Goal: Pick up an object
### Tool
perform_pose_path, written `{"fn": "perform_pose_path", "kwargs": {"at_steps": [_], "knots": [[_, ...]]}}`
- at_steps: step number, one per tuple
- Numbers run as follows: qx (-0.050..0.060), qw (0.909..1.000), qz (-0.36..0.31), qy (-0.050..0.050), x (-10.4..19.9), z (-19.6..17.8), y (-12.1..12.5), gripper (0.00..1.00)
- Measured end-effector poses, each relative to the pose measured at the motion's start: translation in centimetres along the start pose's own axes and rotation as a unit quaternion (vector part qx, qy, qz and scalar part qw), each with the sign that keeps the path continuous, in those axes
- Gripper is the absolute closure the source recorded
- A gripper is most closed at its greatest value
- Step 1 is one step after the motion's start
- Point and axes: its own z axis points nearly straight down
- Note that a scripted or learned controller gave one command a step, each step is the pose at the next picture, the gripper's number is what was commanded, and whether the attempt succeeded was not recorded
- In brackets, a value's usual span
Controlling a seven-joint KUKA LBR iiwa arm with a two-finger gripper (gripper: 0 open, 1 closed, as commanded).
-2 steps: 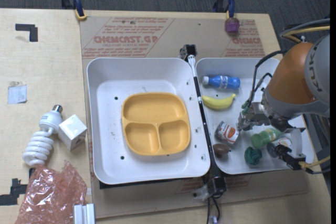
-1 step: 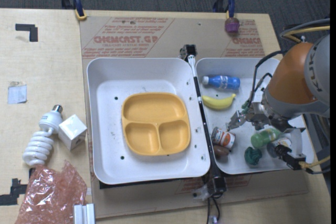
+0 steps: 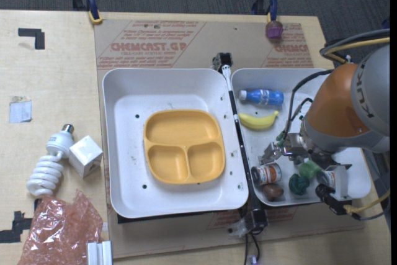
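Crinkled pinkish plastic wrap lies at the near left corner of the bench, with a spiral light bulb and a small white cube just beyond it on the pale wood; to their right sit two shallow white bins side by side on a brown sheet printed with red lettering; the left bin holds a yellow three-compartment tray, lying flat near its middle; the right bin holds a blue-and-white bottle on its side at the far end, a yellow banana just in front of it, and nearer the camera a small red-labelled can on its side, a dark brownish lump near the front rim, and a dark green object beside them; the grey arm with its orange band reaches in from the right over that bin, its gripper low above the clutter between the banana and the can; metal parts crowd the tip, and whether the fingers are spread or pressed together cannot be told, though nothing seems to be lifted; a purple clamp knob sits at the far edge of the sheet.
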Motion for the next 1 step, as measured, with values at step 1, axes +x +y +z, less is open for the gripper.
{"fn": "perform_pose_path", "kwargs": {"at_steps": [1], "knots": [[0.000, 1.0000, 0.000, 0.000, 0.19, -0.01, -2.04, 0.00]]}}
